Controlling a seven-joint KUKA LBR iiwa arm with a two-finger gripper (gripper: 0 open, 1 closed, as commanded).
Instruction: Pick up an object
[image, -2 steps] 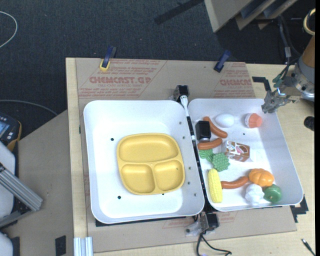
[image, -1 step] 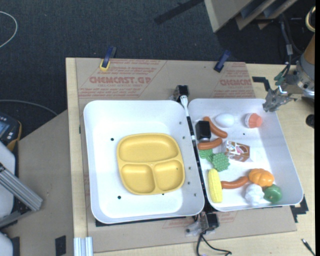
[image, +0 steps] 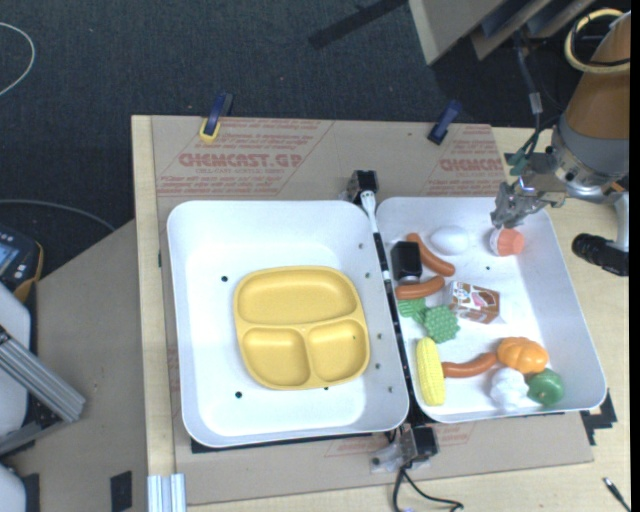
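- The grey two-finger gripper (image: 513, 212) hangs over the far right part of the right-hand shallow white bin (image: 578, 300), with the small salmon-orange rounded toy piece (image: 510, 241) directly beneath its tips, touching or nearly so.
- I cannot tell from this slant whether the pincer is spread or pressed together; the orange piece sits just below the tips, not visibly between them, so no hold can be claimed.
- The piece lies on the bin floor near the far wall, a little toward the camera from the gripper. It is compact, with no clear long axis, so approach angle probably matters little.
- The white egg-shaped toy (image: 449, 240) lies just left of it, with a gap between them; the orange-red sausage-shaped toy (image: 432, 256) is further left.
- The far rim of the bin is close behind the piece, which likely limits room on that side; open white floor lies toward the camera and to the right.
- The brown-and-white wrapped snack toy (image: 476, 302), the green leafy toy (image: 438, 322), the yellow corn cob toy (image: 429, 369) and the orange pumpkin-like toy (image: 522, 352) lie well apart, nearer the camera, and should not interfere.
- The left-hand white bin (image: 200, 300) holds a yellow three-compartment plastic tray (image: 300, 326), far from the action.
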